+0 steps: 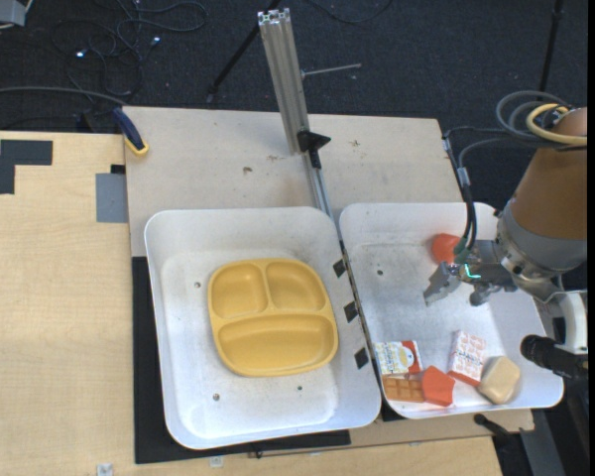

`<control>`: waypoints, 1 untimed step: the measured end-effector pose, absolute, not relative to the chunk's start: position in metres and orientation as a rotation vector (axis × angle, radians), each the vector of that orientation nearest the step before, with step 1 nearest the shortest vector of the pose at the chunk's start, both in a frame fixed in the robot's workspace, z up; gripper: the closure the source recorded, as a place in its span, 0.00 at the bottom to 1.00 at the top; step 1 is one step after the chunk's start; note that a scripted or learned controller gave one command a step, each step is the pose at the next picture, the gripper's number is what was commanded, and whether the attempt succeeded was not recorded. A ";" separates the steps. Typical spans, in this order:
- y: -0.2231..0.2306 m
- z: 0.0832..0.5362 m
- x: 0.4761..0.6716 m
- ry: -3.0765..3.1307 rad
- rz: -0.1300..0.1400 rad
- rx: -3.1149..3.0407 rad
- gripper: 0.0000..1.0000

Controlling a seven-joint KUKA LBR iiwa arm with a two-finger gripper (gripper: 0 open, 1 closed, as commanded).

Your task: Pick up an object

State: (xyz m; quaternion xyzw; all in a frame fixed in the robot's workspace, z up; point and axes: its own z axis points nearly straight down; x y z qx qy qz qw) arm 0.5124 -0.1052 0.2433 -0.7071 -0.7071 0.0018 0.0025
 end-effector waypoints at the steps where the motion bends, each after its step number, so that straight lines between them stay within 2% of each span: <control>1: -0.105 0.244 0.513 -2.219 0.003 -2.219 0.00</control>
